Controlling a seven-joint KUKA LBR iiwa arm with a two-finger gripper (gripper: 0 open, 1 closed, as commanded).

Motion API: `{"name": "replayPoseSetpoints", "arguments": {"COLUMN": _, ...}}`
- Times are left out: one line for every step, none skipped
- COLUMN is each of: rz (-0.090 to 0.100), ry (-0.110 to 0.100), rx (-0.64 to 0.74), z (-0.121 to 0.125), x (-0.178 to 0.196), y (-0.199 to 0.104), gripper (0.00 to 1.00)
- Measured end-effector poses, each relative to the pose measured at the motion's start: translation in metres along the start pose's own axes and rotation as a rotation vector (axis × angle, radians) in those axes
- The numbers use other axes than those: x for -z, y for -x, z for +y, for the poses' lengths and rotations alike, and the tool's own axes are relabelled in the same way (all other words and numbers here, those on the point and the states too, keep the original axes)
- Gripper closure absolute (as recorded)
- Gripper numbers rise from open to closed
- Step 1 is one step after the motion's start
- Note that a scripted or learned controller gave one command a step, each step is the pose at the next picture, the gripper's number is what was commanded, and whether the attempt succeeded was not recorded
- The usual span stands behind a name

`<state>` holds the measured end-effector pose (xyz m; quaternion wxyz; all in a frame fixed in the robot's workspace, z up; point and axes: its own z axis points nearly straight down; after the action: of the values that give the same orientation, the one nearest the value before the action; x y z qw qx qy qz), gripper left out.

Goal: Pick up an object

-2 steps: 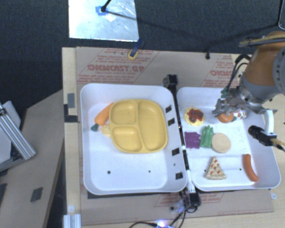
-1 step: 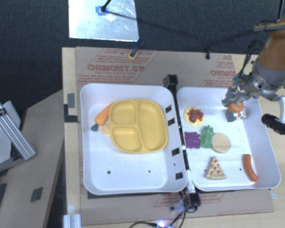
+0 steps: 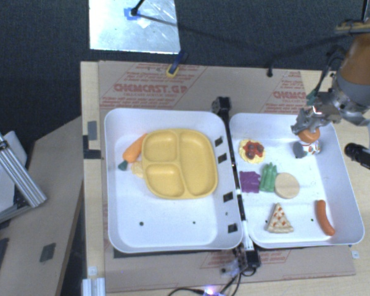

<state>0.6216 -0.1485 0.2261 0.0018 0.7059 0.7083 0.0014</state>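
Gripper [image 3: 308, 127] above an orange toy [image 3: 309, 137] in the right bin [image 3: 348, 184]
The toy sits directly beneath the gripper; whether it is open or clamped, I cannot tell

Two white bins: my left bin [image 3: 120, 227], right bin [image 3: 345, 227]. One yellow divided tray [image 3: 176, 163], one carrot [image 3: 134, 148]. Right bin: one pizza slice [image 3: 279, 219], one sausage [image 3: 324, 217], one round cracker [image 3: 287, 185], one green veg [image 3: 269, 176], one purple piece [image 3: 250, 182], one pasta plate [image 3: 251, 150].
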Motion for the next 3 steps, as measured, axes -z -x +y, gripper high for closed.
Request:
{"name": "replayPoseSetpoints", "arguments": {"rz": 0.002, "ry": -0.001, "rx": 0.005, "z": 0.005, "x": 0.006, "y": -0.049, "gripper": 1.00}}
{"name": "replayPoseSetpoints", "arguments": {"rz": 0.003, "ry": -0.002, "rx": 0.006, "z": -0.004, "x": 0.014, "y": -0.103, "gripper": 1.00}}
{"name": "replayPoseSetpoints", "arguments": {"rz": 0.002, "ry": -0.004, "rx": 0.006, "z": -0.016, "x": 0.010, "y": -0.158, "gripper": 1.00}}
